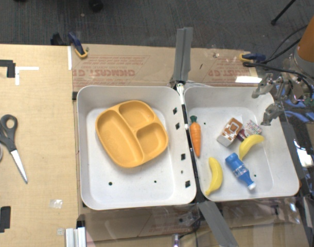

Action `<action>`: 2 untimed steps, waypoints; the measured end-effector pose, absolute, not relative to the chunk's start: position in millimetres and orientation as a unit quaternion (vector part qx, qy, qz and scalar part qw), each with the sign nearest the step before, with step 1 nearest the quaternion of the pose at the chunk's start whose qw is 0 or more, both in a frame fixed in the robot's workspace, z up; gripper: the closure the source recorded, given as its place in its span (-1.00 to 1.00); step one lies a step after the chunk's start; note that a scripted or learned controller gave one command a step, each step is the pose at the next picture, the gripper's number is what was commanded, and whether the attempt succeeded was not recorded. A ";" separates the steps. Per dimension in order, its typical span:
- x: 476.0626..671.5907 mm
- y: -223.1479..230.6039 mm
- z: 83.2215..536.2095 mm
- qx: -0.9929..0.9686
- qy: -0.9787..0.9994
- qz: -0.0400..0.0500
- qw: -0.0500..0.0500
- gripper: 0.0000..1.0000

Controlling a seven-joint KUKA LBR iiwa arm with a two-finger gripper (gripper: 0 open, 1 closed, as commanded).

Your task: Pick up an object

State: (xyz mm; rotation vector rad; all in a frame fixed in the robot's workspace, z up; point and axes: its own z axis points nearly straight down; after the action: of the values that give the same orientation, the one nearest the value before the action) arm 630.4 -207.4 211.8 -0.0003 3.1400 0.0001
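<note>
A: Cardboard-topped bench (38, 138), two white bins. Left bin (90, 189) has a yellow tray (131, 133); right bin (273, 187) has the small stuff.

B: Which is?

A: Carrot (195, 137) at its left wall, two bananas (214, 175) (248, 144), a blue bottle (240, 171), a box (229, 131), crowded mid-bin.

B: And the claw (267, 99)?

A: Above the far right corner, fingers spread wide, holding nothing.

B: Risk?

A: Probably closing on two touching things, or the bottle rolling away.

the tool (266, 101) hangs at the right, fingers spread, holding nothing.
</note>
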 end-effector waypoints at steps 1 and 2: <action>626.5 -164.1 92.0 0.049 0.999 0.000 0.002 -1.00; 603.3 -156.1 91.5 0.055 0.998 0.000 0.001 -1.00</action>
State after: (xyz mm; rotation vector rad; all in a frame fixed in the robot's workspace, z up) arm 603.3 -156.1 91.5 0.1727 3.1356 -0.0007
